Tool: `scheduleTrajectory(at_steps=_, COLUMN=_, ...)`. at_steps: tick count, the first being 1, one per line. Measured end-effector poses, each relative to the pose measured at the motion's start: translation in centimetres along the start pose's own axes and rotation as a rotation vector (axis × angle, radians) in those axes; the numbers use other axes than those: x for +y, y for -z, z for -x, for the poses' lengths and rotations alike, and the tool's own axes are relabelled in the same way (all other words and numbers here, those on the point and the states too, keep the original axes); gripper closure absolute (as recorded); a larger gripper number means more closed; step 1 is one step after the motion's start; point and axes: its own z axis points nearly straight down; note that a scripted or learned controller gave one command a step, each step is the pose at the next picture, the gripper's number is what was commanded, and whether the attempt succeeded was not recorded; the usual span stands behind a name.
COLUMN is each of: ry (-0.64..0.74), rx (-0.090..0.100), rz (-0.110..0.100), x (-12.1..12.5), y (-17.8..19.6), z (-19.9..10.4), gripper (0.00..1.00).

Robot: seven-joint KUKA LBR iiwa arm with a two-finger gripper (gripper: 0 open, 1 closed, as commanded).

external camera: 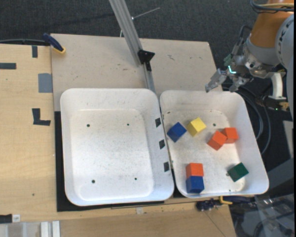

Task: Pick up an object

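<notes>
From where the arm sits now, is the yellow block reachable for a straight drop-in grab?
Probably yes. The gripper hangs past the right bin's far rim, and the yellow block lies open from above. The blue block sits close beside its left, which may crowd the jaws.

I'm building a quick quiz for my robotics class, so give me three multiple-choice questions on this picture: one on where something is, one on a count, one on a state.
1. Where are the small blocks? A left bin B right bin C bench
2. How many orange blocks? A one B three C five
3. The hand is: A above the far rim B pressed on a block C inside the left bin

B: all lie in the right white shallow bin.
B: two touching, one beside a blue cube.
A: the hand hangs there, apart from every block.
</notes>
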Motion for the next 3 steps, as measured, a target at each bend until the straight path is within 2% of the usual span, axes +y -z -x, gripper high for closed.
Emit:
scheduleTrajectory(at_steps=1, ry=0.001, rx=-0.003, rz=0.004, x=0.1, y=0.4, z=0.0, gripper=0.0)
scheduleTrajectory(at_steps=2, ry=0.002, rx=-0.002, rz=0.001, x=0.0, y=-4.0, z=-0.3, gripper=0.0)
scheduleTrajectory(at_steps=3, ry=0.002, rx=-0.001, rz=-0.003, x=0.4, y=-10.3, z=-0.5, gripper=0.0)
